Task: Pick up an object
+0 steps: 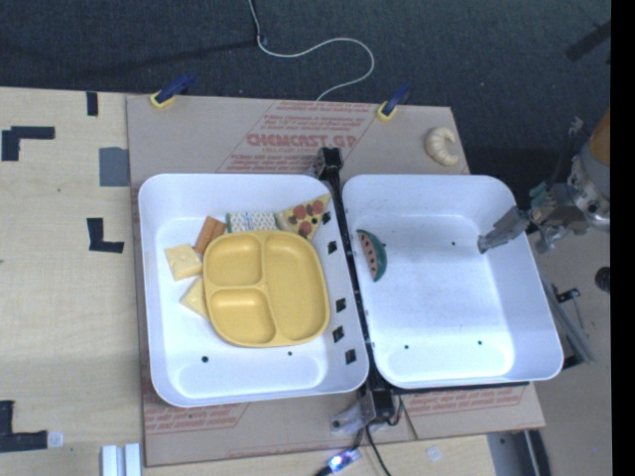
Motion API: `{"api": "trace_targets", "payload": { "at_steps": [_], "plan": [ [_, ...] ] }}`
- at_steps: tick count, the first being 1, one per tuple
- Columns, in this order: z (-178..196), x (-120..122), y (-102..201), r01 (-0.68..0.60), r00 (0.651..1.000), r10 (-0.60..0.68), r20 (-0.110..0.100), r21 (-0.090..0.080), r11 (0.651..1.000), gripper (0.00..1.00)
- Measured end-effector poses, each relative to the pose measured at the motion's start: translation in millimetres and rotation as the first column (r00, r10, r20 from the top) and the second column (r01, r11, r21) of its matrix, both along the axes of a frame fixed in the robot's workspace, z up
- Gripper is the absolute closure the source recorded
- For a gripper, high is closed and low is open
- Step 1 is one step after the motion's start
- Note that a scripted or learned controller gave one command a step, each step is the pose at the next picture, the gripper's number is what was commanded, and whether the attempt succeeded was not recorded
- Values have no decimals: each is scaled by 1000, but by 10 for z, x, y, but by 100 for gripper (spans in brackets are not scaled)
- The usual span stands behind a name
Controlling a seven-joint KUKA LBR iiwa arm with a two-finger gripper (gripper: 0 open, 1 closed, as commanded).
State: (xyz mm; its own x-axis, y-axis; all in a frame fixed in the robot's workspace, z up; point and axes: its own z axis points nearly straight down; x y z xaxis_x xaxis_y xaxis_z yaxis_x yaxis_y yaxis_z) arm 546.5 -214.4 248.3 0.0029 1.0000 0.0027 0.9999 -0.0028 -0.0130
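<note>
Tool (496, 236) hangs over right bin (516, 345)'s right rim, grip state unclear. Watermelon slice (372, 254) lies alone there, likely easiest target; yellow plate (266, 288) crowds left bin (159, 365).

A divided plate (266, 288) lies in the left bin (164, 365); a watermelon slice (372, 254) (near the dividing wall) in the right bin (516, 365).

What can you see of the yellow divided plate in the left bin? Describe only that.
The yellow divided plate looks like matte plastic, squarish with rounded corners and three compartments. It lies flat, slightly turned, in the left bin, toward the middle. Small toy food pieces poke out along its upper and left edges.
</note>
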Motion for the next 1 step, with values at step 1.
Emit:
{"api": "trace_targets", "payload": {
  "at_steps": [1],
  "plan": [
    [67,24,3,-4,1000,4,12,-3,1000,0]
  ]
}}
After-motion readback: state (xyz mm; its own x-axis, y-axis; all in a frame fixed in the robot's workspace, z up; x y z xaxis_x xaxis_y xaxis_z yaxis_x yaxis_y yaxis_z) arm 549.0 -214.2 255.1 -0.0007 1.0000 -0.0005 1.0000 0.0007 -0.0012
